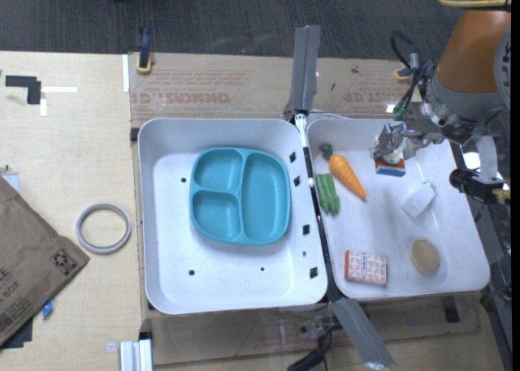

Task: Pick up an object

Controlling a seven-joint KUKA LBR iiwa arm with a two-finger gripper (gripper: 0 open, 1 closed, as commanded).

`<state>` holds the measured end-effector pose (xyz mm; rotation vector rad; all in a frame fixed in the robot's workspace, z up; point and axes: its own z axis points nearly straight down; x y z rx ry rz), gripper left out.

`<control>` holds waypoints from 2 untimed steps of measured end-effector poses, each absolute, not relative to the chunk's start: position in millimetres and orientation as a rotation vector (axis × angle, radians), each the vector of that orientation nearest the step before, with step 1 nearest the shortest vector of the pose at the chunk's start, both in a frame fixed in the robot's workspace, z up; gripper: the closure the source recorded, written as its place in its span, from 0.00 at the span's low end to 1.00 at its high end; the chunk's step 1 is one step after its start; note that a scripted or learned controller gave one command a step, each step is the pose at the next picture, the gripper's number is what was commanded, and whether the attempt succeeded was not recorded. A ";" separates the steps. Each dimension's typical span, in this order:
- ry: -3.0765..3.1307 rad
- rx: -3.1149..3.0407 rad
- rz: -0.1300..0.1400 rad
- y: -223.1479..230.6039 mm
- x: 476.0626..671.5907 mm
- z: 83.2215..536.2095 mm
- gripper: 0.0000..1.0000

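A small red, white and blue object [391, 164] sits clamped between the fingers of the gripper [389, 150], at about one o'clock in the right bin [455, 284]. At its nine o'clock lies a carrot [348, 175] (a green vegetable [327, 193] beside it); a white block [419, 199] lies at five o'clock.
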<state>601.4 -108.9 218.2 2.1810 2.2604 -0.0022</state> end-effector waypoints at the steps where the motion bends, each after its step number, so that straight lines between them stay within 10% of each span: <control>1: 2.400 2.030 -0.004 -62.7 600.2 190.8 1.00; 2: 2.353 2.080 -0.002 -78.2 585.8 235.0 1.00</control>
